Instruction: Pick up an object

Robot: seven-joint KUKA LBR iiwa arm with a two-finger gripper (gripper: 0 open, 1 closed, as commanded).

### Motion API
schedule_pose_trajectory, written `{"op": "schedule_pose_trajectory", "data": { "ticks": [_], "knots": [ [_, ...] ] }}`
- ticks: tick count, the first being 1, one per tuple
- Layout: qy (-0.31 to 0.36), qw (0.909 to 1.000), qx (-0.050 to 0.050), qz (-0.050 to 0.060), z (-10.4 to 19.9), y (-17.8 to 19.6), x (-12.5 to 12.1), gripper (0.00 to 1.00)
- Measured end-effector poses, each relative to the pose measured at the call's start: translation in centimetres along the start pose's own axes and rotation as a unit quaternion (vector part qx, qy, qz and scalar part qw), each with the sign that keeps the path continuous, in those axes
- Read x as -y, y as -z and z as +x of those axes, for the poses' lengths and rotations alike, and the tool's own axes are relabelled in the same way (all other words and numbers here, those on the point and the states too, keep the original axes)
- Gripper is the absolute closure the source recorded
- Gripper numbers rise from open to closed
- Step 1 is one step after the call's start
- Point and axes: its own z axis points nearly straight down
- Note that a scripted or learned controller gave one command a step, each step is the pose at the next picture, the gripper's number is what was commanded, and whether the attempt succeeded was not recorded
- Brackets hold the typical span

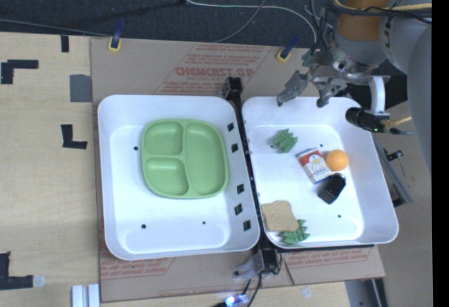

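Toast slice (278,215) and five other items fill the right bin (365,228); left bin (119,228) holds one green plate (185,158); gripper (306,93) spread, empty.

Glossy white plastic bins (119,179)

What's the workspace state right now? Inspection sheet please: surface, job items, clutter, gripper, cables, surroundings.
Surface: two white bins side by side on a cardboard sheet; left bin, right bin.
Job's things: in the right bin, green toy, red-and-white box touching an orange ball, black block, bread slice with a green leafy piece at its edge.
Clutter: green divided plate in the left bin.
Grippers: gripper open, above the right bin's far rim, holding nothing.
Cables: grey cables across the dark backdrop, toward the arm.
Surroundings: yellow clamps on the cardboard's far edge.
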Motion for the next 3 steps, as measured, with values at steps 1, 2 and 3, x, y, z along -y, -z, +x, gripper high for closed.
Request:
{"op": "schedule_pose_trajectory", "data": {
  "ticks": [1,2,3],
  "knots": [
    [0.001,1.0000,0.001,-0.007,0.0,0.9,-0.2,0.00],
    [0.002,1.0000,0.001,-0.006,0.9,-4.2,0.3,0.00],
    [0.001,1.0000,0.001,-0.006,0.6,-8.4,0.4,0.00]
  ]
}}
